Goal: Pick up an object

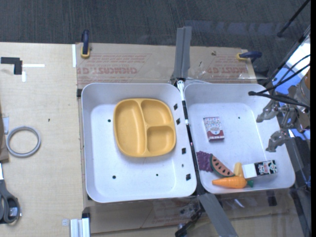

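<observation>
My pincer (274, 128) hangs open, empty, over the right white plastic bin's (237, 95) right rim, positioned to drop onto toys clustered along its near edge.

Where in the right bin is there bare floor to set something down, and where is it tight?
In the right bin, the upper floor above the card box is bare, as is the middle between that box and the tool. The lower edge is crowded: watermelon slice, carrot, black-and-white box.
</observation>
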### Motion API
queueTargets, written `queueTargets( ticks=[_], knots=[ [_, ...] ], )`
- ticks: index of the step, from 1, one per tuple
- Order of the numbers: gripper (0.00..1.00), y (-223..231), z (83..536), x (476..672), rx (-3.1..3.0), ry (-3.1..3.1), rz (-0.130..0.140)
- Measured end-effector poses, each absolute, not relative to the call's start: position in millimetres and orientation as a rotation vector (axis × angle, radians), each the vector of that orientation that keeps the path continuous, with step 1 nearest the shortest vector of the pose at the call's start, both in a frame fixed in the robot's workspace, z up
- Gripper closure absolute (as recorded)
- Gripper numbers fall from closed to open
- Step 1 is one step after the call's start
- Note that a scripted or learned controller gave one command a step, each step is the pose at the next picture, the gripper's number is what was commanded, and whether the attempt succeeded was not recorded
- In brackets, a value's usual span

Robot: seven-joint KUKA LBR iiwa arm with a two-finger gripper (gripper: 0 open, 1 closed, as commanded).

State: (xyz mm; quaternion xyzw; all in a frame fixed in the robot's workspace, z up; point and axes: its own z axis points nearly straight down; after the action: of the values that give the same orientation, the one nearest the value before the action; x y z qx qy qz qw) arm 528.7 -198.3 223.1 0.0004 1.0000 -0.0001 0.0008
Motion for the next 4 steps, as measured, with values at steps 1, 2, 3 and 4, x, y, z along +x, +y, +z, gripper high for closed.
queueTargets(
  ticks=[1,2,3,4],
  knots=[
    [0.0,-160.4,128.4,546.7,0.737,3.054,-0.001],
    [0.0,-131.4,117.6,480.8,1.047,2.963,-0.001],
    [0.0,-155.4,162.4,478.5,1.421,2.8,-0.002],
    [0.0,-111.6,122.6,477.7,1.776,2.593,-0.002]
  ],
)
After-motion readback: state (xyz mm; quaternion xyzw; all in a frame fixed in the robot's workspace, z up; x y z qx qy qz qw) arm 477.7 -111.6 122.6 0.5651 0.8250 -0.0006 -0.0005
